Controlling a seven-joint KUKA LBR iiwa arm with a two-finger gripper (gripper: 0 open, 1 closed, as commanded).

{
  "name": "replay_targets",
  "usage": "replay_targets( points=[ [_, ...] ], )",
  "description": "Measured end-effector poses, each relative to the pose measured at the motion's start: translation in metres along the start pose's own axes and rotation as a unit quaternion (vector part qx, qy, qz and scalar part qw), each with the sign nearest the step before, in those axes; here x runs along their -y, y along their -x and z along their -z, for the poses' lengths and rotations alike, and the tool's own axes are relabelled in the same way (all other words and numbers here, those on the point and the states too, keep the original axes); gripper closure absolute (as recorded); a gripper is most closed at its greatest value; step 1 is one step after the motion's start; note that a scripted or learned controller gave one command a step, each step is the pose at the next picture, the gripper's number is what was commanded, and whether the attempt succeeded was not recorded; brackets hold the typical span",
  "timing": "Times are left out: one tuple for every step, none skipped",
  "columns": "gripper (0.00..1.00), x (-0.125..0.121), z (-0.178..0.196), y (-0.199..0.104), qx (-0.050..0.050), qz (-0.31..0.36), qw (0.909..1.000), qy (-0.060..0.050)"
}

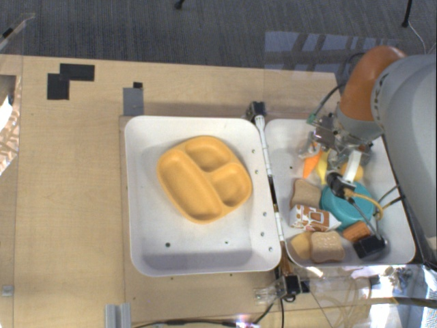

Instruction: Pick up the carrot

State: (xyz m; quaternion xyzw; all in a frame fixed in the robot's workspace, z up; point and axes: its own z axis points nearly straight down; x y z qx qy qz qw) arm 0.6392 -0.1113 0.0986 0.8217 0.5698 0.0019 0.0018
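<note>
The carrot (311,164) is a small orange piece in the upper left part of the right bin (403,248). It lies beside a yellow item (321,174). My gripper (336,149) hangs low over the top of that bin, just right of and above the carrot, and its metal body hides part of the pile. Whether it touches the carrot is unclear. The orange band of the arm (365,80) rises behind it.
The right bin also holds a teal item (341,203), brown bread-like pieces (326,246), a patterned cracker (311,216), a black block (369,246) and a cable. The left bin (147,251) holds a yellow divided plate (203,178). A rail (268,169) separates the bins.
</note>
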Motion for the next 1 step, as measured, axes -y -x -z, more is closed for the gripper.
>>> replay_targets(
  points=[
    [1.00, -0.0058, 0.0910, -0.0797, -0.003, -0.088, 0.9961, 0.002]
  ],
)
